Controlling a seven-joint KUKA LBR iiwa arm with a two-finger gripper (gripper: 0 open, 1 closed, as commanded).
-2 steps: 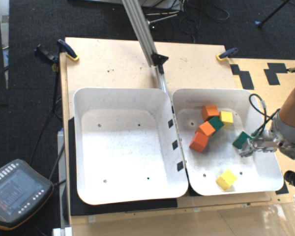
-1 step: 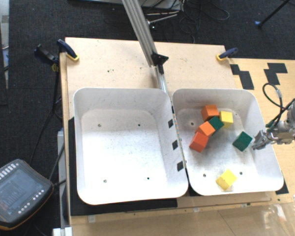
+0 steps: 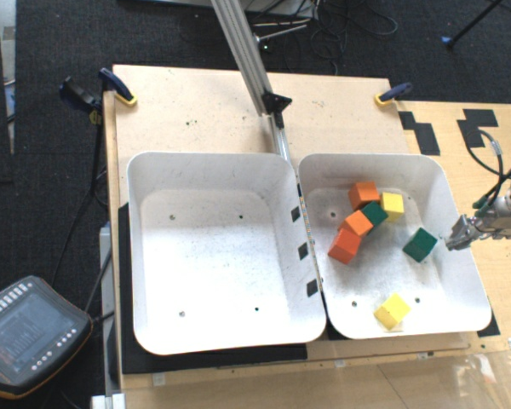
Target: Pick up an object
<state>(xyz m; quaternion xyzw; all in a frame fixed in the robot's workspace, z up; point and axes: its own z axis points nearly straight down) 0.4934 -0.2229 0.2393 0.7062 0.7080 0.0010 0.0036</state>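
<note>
White plastic forms 2 shallow bins on the bench; the right bin (image 3: 460, 228) holds 6 blocks: 2 orange blocks (image 3: 351, 233), 2 green blocks (image 3: 420, 245) and 2 yellow blocks (image 3: 392, 311). Just beside that bin's right rim, the gripper (image 3: 456, 238) hovers near 1 green block; its finger state cannot be told.

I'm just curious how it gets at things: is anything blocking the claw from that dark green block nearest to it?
Only the bin's right wall. The claw sits at that rim, and the green block lies just inside on bare bin floor, apart from the other blocks. Reaching over the rim looks open, as far as this view shows.
</note>
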